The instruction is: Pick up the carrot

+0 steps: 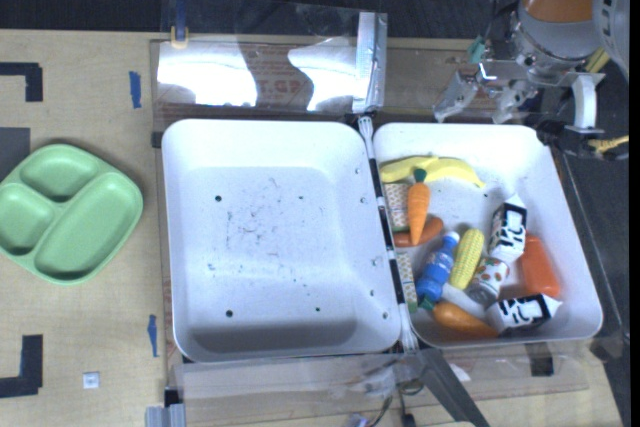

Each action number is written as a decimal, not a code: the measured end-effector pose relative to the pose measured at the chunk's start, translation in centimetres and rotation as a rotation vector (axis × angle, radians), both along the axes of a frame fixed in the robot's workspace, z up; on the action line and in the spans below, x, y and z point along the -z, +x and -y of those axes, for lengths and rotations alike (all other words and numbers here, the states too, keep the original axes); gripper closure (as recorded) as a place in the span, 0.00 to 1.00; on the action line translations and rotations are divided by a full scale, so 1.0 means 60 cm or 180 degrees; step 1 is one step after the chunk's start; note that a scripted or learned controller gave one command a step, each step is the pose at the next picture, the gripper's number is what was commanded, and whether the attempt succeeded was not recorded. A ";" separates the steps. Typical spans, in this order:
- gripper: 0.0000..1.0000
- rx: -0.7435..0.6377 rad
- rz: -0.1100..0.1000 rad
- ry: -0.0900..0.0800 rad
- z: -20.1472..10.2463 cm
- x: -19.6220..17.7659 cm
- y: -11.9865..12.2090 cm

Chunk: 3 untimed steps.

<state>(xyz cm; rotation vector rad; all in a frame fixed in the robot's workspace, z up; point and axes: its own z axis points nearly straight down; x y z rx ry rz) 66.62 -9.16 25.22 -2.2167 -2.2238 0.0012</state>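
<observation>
Carrot (pixel 418 202): lies lengthwise in the right bin (pixel 560 177), near its left wall, tip pointing toward the far edge, just under the banana (pixel 440 170).
Neighbours: a corn cob (pixel 467 256) and a blue bottle (pixel 437 270) sit nearer the bin's middle; other orange pieces lie by the near edge and the right wall.
Tool (pixel 480 98): hangs above the surface just beyond the right bin's far edge, fingers spread apart, nothing between them, well apart from the carrot.
Left bin (pixel 190 215): white, speckled floor.
Green tray (pixel 65 212): at the surface's left edge.

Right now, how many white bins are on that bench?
2: the left bin sits mid-bench, and the right bin, touching it, holds the toy food.
</observation>
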 end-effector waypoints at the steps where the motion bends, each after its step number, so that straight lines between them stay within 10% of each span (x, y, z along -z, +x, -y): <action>1: 0.00 -0.0521 0.0004 0.0000 -0.028 0.110 -0.067; 2: 0.00 -0.1745 0.0002 0.0004 -0.065 0.112 -0.140; 3: 0.00 -0.1927 0.0004 0.0005 0.020 0.228 -0.135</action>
